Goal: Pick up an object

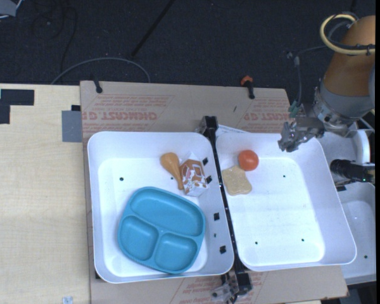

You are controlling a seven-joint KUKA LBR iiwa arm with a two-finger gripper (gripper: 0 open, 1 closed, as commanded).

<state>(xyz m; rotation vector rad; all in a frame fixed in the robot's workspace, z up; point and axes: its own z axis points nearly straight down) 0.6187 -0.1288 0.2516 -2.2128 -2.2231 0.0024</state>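
In the right bin [316, 233], near its far left corner, a small red ball [247, 160] sits beside a tan sponge-like block [236, 182]. The left bin [107, 170] holds a blue divided plate [161, 228], a tan wooden spoon-shaped piece [173, 167] and a brown-and-white packet [193, 177]. My gripper [292, 138] hangs over the right bin's far right corner, well right of the red ball, with nothing seen in it.
A cardboard sheet [177, 109] lies under both bins. A black divider [216, 189] runs between them. The wooden bench [31, 195] stretches to the left. Dark cables lie behind, and white equipment [358, 170] stands to the right of the right bin.
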